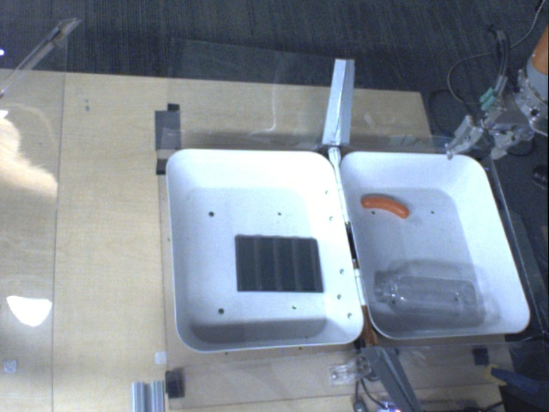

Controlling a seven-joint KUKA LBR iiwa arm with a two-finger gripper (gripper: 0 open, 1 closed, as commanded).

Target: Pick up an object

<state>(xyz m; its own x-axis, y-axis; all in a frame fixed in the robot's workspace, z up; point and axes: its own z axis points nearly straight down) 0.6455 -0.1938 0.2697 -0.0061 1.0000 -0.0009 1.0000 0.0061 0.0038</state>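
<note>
Camera view from above: a pale wooden worktop [94,256] is seen at a slant, and two shallow white bins are set on it side by side, touching along their inner rims. The left bin [197,187] is placed near the middle of the worktop, and a dark ribbed mat [279,263] is laid flat on its floor, slightly toward the front edge. The right bin [480,187] is set against the worktop's right edge. A clear plastic bottle [426,293] is laid on its side near the front wall of the right bin, its neck turned toward the left bin. A small orange sausage-shaped piece [385,204] is laid near the back of the same bin, left of its middle, well apart from the bottle. A grey metal bar [339,101] is fixed upright behind the seam where the two bins meet. The hand [480,134] is seen beyond the back right corner of the right bin, above its rim and outside it, with nothing held in it; whether it is open or closed cannot be told. Both objects in the right bin are left untouched.
</note>
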